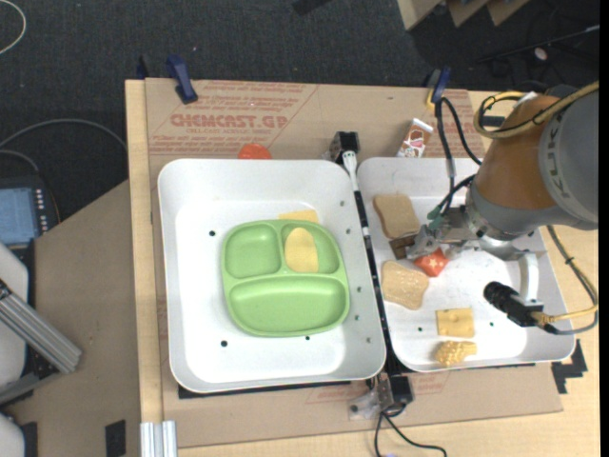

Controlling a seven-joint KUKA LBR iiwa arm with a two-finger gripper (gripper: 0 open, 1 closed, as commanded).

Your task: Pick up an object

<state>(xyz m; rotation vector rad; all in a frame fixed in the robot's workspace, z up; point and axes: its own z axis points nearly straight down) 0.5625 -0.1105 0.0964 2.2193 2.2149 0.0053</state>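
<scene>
- Red piece (433,264), small toy food, sits in the right bin (504,350), touching the gripper (419,248) tip.
- Looks light, hard plastic, smooth; you risk it slipping or rolling.
- Take it across its middle.
- Bread slice (396,214) and tan chunk (404,286) lie just beside; crowded.
- Fingers: you cannot tell if apart or closed.

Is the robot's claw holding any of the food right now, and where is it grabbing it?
It cannot be told. The claw is low in the right bin, right at a small red piece beside the brown bread slice, but whether it grips that piece is unclear.
</scene>
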